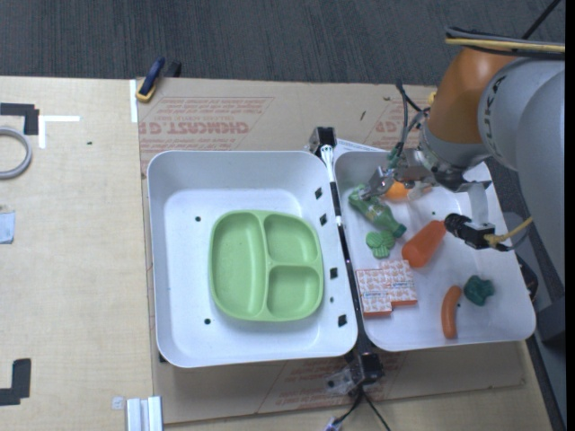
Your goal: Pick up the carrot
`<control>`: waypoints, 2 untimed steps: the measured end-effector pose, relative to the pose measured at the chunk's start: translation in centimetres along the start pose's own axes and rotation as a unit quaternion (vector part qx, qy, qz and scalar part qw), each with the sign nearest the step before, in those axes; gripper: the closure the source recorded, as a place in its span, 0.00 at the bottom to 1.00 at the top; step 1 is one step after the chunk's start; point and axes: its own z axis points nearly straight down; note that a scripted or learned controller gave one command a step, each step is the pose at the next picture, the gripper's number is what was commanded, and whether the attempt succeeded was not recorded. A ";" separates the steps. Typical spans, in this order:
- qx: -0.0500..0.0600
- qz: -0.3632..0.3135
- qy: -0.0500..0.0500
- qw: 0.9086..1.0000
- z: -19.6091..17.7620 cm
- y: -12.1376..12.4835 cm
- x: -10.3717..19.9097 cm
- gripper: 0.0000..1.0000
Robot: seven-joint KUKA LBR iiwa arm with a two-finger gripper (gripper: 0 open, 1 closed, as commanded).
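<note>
The carrot [451, 311] is lying in the right bin [503, 326], looking light, stiff and slick, best pinched mid-body; whether the gripper [388, 180] is clenching I cannot tell.

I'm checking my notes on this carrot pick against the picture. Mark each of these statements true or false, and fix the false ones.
1. The green divided tray lies in the left bin. True.
2. The carrot lies in the left bin. False: it lies in the right bin, near its front edge, beside a dark green piece.
3. The gripper is over the far end of the right bin. True.
4. The gripper is right above the carrot. False: the carrot lies well apart from it, toward the bin's near end.
5. The red-and-white box lies in the tray. False: it lies in the right bin, by the divider.
</note>
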 end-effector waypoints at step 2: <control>0.009 0.082 -0.002 0.997 -15.4 -4.4 0.8 1.00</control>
